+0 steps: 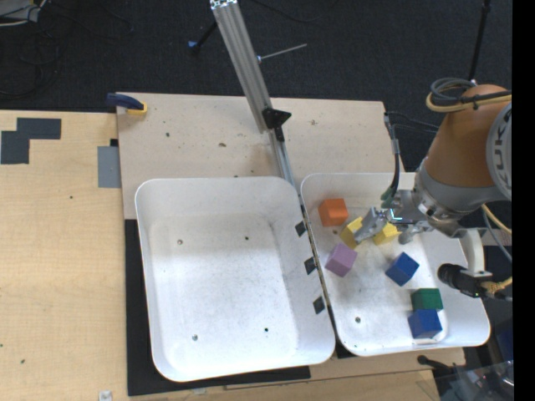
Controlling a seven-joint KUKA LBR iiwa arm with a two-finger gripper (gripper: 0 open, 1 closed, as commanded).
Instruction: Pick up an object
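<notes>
arm (468, 153): cut off at right edge | yellow block (368, 228): partly hidden behind gripper (374, 224)

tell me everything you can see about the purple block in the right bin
The purple block is a small cube with a matte, pale violet look, turned at a slant. It lies on the floor of the right bin, near the wall between the bins, below the orange block and touching nothing.

Grey arm (456, 192) with broad orange band, pale looped cable on top, metallic gripper (374, 225)
</notes>
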